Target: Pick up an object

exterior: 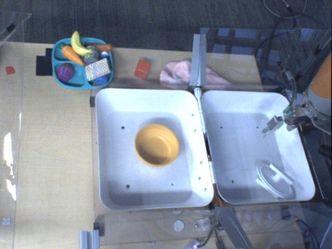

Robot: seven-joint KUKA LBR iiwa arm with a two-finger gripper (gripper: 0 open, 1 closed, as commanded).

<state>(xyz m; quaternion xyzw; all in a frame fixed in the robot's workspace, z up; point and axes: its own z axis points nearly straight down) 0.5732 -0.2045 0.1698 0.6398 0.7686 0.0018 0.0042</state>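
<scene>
You see a yellow bowl (pixel 157 144) sitting mid left bin (pixel 111 139). A clear lid (pixel 275 180) lies in the right bin (pixel 233 139), near corner. The gripper (pixel 277 122) hangs over that bin's right side, nothing visibly held; open or closed, you can't tell.

Two bins side by side on my bench. Left bin (pixel 109 139): bowl (pixel 157 144) sits in it near centre. Right bin (pixel 233 113): clear lid-like item (pixel 275 179) lies toward its 5 o'clock corner. My gripper (pixel 277 121) hangs over the right bin's 3 o'clock side, above the lid item and apart from it. Behind the bins, from 9 toward 3 o'clock: tray (pixel 78 82) of small items beyond the left bin's 11 o'clock corner, then a block (pixel 142 69), then a cloth (pixel 179 74) just behind where the two bins meet
</scene>
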